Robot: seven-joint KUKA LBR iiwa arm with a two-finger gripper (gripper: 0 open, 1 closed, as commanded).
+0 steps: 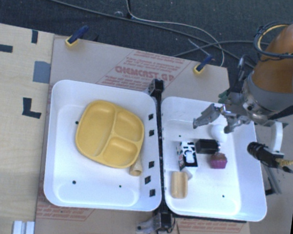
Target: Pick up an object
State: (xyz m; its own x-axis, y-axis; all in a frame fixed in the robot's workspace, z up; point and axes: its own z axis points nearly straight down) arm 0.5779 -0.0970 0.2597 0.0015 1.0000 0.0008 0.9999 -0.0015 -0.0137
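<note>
Overhead, the gripper [217,120] hangs above the far part of the right bin [248,204], its two fingers spread apart with nothing between them. Just below it lie a black block [207,146], a purple lump [217,161] beside that, a black-and-white box [187,154], and a tan piece [179,185] nearer the front. In the left bin [61,129] a yellow divided plate [110,134] sits tilted, with a small tan object [135,169], perhaps a cork, touching its near edge. Two yellow clamps [77,36] hold the cardboard [142,70] under the bins.
</note>
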